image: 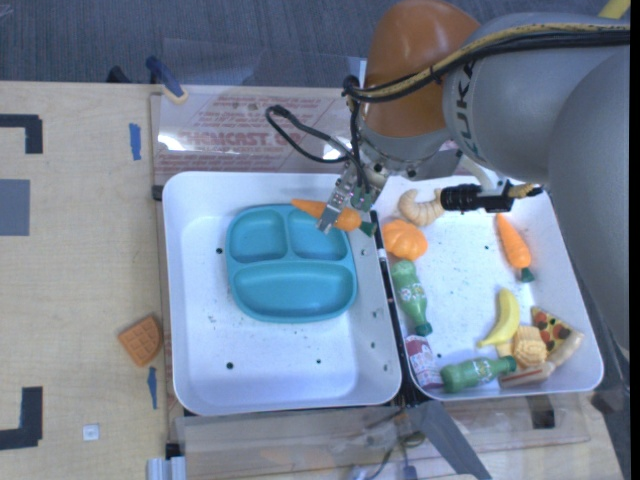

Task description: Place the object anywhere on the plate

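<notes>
Presently, we find the jaws [338, 208] low over the upper right corner of the blue plate [290, 264], which lies in the left white bin [270, 383]. An orange carrot [312, 209] sits at the jaws, its pointed end jutting to their left and its thicker end showing to their right; it appears pinched between the fingers, and we record the jaws as pressed onto it. The carrot lies at the plate's far rim, partly over it; we cannot tell whether it touches the plate.

To the right of the jaws, across the divider, the right white bin [575, 368] holds the other items. Just right of the jaws lies an orange fruit [404, 239], and beyond it a croissant [419, 206]. Further right is a second carrot [515, 247]. Below and right of the jaws a green bottle [410, 296] lies along the divider, with a red-labelled bottle [421, 358] below it. Well below and right of the jaws we note a banana [503, 319], a corn cob [529, 347], a pizza slice [555, 329] and another green bottle [478, 371] lying flat.

Well to the lower left of the jaws, outside the bins, a waffle-like piece [141, 339] rests on the bench [70, 298].
</notes>
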`<state>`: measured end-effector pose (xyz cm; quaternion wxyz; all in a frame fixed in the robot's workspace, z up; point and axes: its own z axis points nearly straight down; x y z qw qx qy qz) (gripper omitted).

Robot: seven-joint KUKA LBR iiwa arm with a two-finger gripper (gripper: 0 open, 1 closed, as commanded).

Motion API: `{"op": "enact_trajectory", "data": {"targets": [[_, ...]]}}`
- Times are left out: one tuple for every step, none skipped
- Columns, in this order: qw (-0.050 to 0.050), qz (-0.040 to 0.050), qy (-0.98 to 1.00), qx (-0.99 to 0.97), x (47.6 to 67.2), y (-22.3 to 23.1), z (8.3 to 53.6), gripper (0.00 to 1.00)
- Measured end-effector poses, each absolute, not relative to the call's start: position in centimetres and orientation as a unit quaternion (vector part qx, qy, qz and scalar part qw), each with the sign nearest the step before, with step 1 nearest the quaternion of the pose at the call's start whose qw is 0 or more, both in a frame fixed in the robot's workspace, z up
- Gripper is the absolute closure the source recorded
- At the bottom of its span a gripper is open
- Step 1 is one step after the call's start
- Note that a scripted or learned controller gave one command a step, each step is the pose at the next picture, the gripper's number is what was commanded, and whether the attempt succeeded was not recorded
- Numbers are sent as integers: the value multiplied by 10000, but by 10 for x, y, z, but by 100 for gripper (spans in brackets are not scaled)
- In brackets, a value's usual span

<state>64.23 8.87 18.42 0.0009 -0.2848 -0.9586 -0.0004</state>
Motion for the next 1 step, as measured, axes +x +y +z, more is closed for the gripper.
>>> {"op": "enact_trajectory", "data": {"targets": [[-9, -7, -9583, -2857, 643, 87, 186, 0]]}}
